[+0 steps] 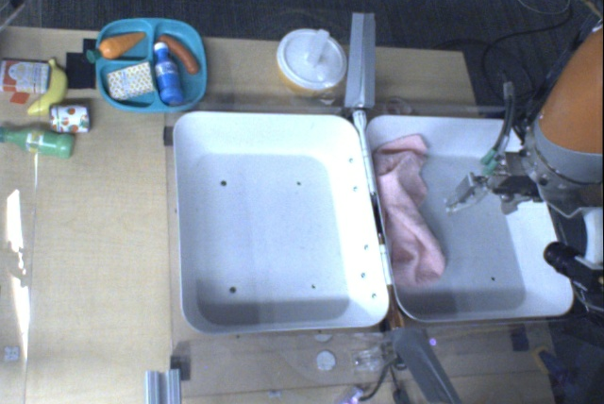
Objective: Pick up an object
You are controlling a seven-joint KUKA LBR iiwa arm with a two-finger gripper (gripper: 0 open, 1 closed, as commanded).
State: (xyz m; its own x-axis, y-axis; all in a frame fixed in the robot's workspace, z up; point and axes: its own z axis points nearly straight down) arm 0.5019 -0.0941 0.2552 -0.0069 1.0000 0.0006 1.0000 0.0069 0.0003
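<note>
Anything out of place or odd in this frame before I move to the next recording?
Mildly: the pink cloth lies crumpled against the left wall of the right bin, beside the divider. The tool hovers to its right, apart from it.

Grey arm, orange band, black cables, metallic end effector.

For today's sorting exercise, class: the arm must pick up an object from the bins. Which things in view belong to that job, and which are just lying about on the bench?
Part of the job:
- pink cloth, in the right bin
- end effector, above that bin
- left bin

Lying about:
- blue divided tray of toy food
- yellow lidded cup
- banana
- small can
- green bottle
</note>
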